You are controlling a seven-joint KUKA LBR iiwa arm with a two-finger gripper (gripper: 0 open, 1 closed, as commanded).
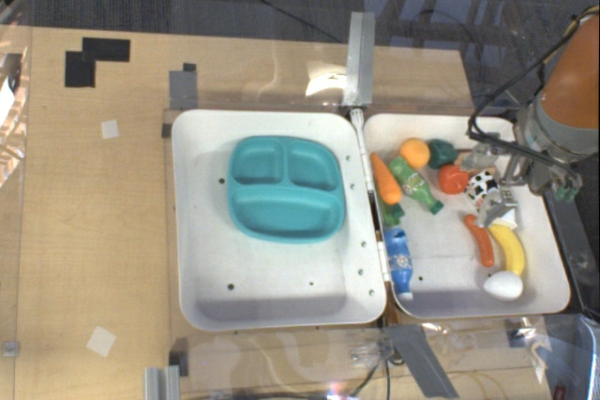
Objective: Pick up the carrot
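A teal divided plate (285,187) sits in the left bin (202,295) on the worktop (84,229). In the right bin (544,295), the carrot (384,180) lies along the left wall at nine o'clock, beside a green bottle (415,185). At three o'clock, the end effector (497,206) hangs above a sausage (479,241) and banana (509,248); whether it is apart or together cannot be told

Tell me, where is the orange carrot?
The orange carrot lies in the right white bin, against its left wall, beside the green bottle and above the blue bottle.
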